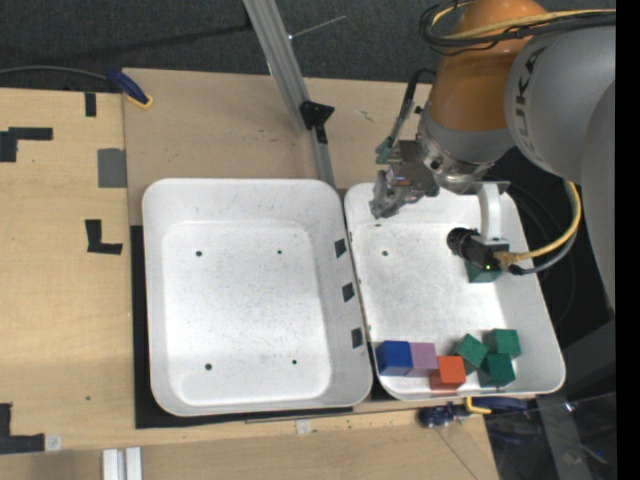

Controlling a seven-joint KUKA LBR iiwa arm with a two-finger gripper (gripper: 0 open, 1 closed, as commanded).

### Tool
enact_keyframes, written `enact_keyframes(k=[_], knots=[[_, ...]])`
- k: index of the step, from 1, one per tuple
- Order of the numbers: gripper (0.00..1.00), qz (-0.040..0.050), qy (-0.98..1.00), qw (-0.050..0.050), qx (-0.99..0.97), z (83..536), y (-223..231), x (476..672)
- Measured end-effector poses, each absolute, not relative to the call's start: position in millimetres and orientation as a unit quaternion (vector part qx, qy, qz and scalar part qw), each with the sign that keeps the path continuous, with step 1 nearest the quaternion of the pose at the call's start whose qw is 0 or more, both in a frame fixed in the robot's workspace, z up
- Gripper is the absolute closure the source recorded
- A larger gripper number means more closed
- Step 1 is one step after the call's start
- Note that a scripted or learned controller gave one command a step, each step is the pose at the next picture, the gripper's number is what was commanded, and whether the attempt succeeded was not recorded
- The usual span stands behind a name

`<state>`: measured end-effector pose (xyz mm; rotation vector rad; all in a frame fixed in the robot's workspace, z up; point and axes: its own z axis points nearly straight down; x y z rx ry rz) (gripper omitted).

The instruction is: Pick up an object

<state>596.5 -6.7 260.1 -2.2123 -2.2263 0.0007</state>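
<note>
Gripper over right bin's far corner, grip state unclear, blocks clustered well apart.

Probably a robotics lab: taped bench, white bins.

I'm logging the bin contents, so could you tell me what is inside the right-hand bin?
The right bin holds small blocks along its near edge: blue, purple, orange and three green. The gripper hangs over its far corner, and the arm hides part of the far side.

wooden bench bears left bin beside right bin.
</note>
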Motion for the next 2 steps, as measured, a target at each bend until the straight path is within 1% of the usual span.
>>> enact_keyframes(k=[1,2], knots=[[1.0,0.0003,-0.709,0.002,-0.705,257,45,583.5],[1.0,0.0019,-0.709,0.002,-0.705,229,92,558.8]])
